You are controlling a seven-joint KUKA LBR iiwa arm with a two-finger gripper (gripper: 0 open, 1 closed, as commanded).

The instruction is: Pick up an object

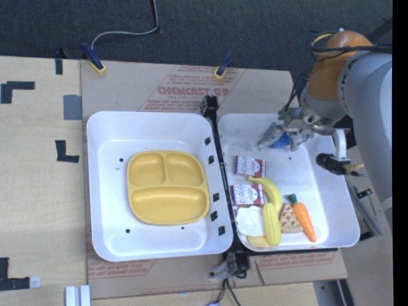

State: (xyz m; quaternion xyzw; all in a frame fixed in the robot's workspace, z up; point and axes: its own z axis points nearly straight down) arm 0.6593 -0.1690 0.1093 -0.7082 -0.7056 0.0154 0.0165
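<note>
The right bin (331,190) holds two small red-and-white cartons (249,166) (248,195), a yellow banana (271,210), a carrot (303,220), a waffle-like slice (289,219) and a white piece (248,220), all crowded toward its front. My gripper (282,139) hangs over the back of this bin, above and behind the cartons. Its fingers (266,139) are spread apart, so it is open. A small blue thing (280,141) shows between them; I cannot tell whether it is a loose object or touches the pads.
A yellow divided plate (167,187) lies in the middle of the left bin (105,171). A black divider (215,171) runs between the bins. The grey arm (363,101) with its orange band (341,43) fills the right side. Cardboard lies under both bins.
</note>
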